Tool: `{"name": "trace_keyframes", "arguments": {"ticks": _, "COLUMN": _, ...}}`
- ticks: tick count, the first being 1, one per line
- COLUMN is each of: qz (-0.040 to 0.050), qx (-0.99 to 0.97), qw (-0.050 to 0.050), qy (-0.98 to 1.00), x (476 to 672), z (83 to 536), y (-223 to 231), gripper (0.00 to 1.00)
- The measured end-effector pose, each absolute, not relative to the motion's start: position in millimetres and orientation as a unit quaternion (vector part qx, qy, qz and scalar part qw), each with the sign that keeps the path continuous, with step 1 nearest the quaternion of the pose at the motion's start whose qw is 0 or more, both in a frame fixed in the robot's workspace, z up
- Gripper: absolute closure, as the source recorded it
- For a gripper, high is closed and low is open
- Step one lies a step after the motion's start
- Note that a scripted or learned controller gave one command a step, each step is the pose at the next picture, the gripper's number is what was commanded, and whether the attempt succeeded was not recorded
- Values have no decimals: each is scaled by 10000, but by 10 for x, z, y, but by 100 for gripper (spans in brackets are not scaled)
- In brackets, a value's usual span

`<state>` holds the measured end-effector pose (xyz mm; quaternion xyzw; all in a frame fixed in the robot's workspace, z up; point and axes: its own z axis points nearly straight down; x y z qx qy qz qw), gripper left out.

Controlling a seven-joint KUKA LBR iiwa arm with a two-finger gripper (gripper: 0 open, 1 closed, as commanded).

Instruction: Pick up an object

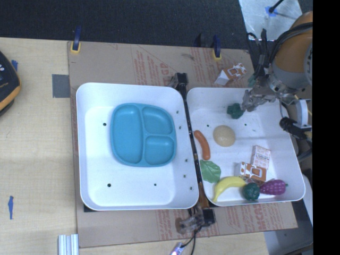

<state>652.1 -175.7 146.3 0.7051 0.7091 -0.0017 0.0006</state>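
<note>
My gripper [247, 103] hangs over the far part of the right bin [276, 142], right beside a small dark green object [234, 110] that lies just to its left. Nothing shows between its fingers. Spread over that bin are a beige round bun [224, 136], an orange sausage [202, 144], a green leaf [210, 171], a yellow banana [228, 186], a dark green ball [251, 192], purple grapes [273, 186] and two small orange-and-white packets [256, 162].
The left bin [90, 142] holds a blue divided plate [143, 134]. A small packet [231, 74] lies on the cardboard behind the right bin. Blue clamps [215, 44] stand at the cardboard's far edge. A dark device [6, 84] sits at the far left.
</note>
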Motion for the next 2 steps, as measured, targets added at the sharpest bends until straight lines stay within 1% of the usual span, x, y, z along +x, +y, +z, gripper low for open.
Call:
{"name": "trace_keyframes", "arguments": {"ticks": 1, "qz": -18, "qx": 7050, "qw": 5, "qy": 7092, "x": 6520, "z": 1462, "y": -1757, "gripper": 0}}
{"name": "trace_keyframes", "arguments": {"ticks": 2, "qz": -19, "qx": 7045, "qw": 14, "qy": 7097, "x": 6524, "z": 1570, "y": -1764, "gripper": 100}}
